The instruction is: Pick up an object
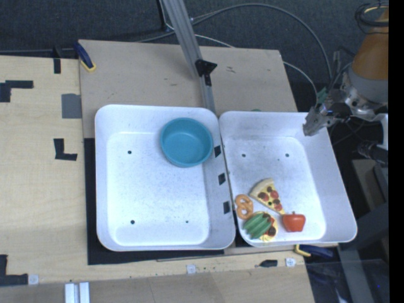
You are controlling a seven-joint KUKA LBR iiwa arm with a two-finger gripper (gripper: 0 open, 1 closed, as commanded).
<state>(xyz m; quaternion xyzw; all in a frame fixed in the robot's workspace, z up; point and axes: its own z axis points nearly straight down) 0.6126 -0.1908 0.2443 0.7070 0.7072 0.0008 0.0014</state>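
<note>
From my remote station I logged the arm [369, 62] at the right side of the bench, orange band above the wrist. The gripper [314, 124] hung over the upper right rim of the right bin [278, 137], and I could not tell how it was set. Nothing was visibly held. The left bin [126, 188] carried a blue bowl [186, 142] near its upper right corner. The candidate objects lay grouped at the right bin's lower edge (well apart from the gripper): a pizza slice [267, 195], a pretzel [243, 204] just left of it, a green toy food item [259, 225] below, and a red tomato-like piece [293, 221] beside that.
</note>
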